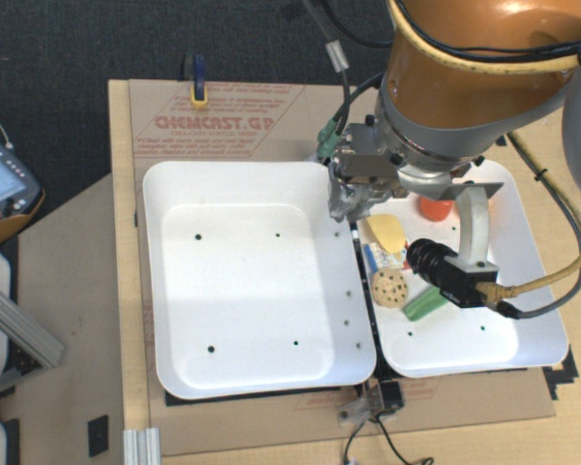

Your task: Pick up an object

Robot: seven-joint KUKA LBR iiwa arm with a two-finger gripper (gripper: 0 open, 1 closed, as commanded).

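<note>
**A:** Nearest us in the right bin [523,352] we've got a green piece [426,304] just beside a tan ball with holes [389,287]. Behind those is a blue-and-white item [376,258], tucked against a yellow block [385,231].

**B:** That crowding is our worry. We reckon a descent into that cluster could shove one piece into the next, or catch two at once and lose both.

**A:** Further back there's an orange object [434,206], partly hidden by the robot.

**B:** Then the gripper [345,207], low at the bin's far left corner, just beside the yellow block, our likeliest pick. We can't tell whether it's open or closed, and we see nothing held. It's right by the wall shared with the left bin [174,201], so we'd fear it clipping that rim.

**A:** Farthest, the arm [484,56] leans in from the right, wrist pointing down.
</note>
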